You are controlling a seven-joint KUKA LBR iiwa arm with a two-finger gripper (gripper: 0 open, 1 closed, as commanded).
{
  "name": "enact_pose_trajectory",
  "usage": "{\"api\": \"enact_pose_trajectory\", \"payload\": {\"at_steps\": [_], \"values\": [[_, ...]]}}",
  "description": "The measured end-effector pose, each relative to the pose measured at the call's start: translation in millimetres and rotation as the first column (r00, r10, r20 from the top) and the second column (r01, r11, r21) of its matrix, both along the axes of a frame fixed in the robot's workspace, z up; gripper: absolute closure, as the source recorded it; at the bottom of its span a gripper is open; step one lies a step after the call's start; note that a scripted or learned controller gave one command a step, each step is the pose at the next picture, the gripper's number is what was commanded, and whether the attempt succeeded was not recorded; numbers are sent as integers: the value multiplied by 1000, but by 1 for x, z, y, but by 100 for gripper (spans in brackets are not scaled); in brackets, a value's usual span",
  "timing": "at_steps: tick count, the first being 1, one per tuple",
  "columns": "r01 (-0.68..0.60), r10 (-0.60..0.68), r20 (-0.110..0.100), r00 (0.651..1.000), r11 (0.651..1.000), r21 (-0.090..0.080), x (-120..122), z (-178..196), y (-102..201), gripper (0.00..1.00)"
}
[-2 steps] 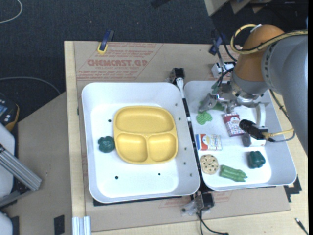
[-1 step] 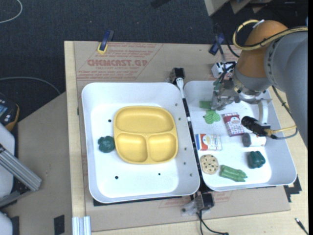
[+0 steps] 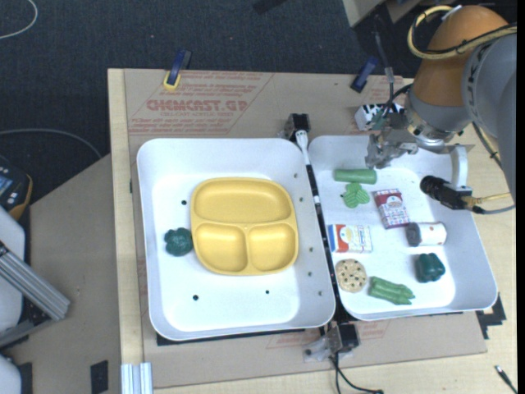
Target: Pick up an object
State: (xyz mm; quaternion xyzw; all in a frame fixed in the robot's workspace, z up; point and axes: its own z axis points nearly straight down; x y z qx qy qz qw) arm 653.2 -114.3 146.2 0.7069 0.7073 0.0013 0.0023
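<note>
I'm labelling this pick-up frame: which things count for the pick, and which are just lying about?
In play: gripper, green cucumber just under it in the right bin.
Lying about: yellow tray, dark green piece, cookie, red packet.

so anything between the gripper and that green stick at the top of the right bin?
Nothing visible. The gripper hangs just above the green stick, with bare bin floor around it. The nearest item, a leafy green piece, lies beside it, toward the camera.
</note>
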Motion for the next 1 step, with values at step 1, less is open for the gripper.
{"api": "enact_pose_trajectory", "payload": {"at_steps": [1], "values": [[0,0,4,1000,1000,-1,5,62,-7,100]]}}
